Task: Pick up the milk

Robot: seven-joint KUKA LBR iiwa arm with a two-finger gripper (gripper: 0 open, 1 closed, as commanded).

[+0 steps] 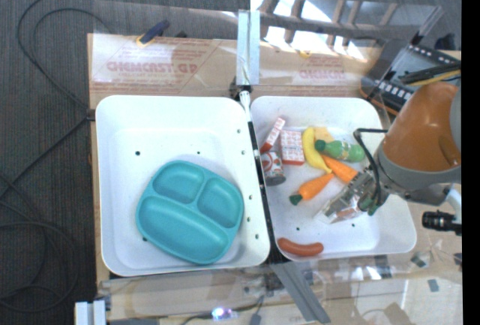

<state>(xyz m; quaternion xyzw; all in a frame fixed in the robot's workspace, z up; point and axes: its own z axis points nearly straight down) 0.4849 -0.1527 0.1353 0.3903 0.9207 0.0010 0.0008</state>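
The milk (274, 133) is a small red-and-white carton lying near the far left corner of the right bin (390, 241), against the divider. My gripper (351, 200) hangs low over the right part of that bin, just right of an orange carrot (313, 187). It is well to the right of and nearer than the milk, with other food between them. Nothing of the milk is near the gripper.
Next to the milk lie a red-and-white box (292, 148), a small can (272, 167), a banana (311, 148), a green item (345, 150) and a second carrot (342, 169). A sausage (300, 247) lies at the near edge. The left bin (120, 121) bears a teal divided plate (190, 211).
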